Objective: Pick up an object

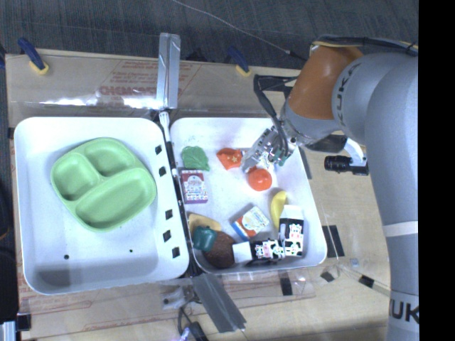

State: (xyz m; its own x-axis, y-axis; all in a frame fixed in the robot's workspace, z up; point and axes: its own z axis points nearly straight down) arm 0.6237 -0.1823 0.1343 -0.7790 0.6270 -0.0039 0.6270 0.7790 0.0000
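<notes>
Camera view: the gripper [264,153] hangs low in the upper middle of the right bin [213,130]; whether it is open or closed I cannot tell, and nothing is seen held. An orange ball [260,180] lies just below it, a red piece [229,158] just to its left. Lower in the frame sit a banana [278,206] and cartons [291,236]. A green plate [103,183] fills the left bin [43,261].

The green plate [104,183] looks like smooth matt plastic. Both white bins [43,261] look glossy plastic. The bench [348,219] looks like pale wood.
</notes>
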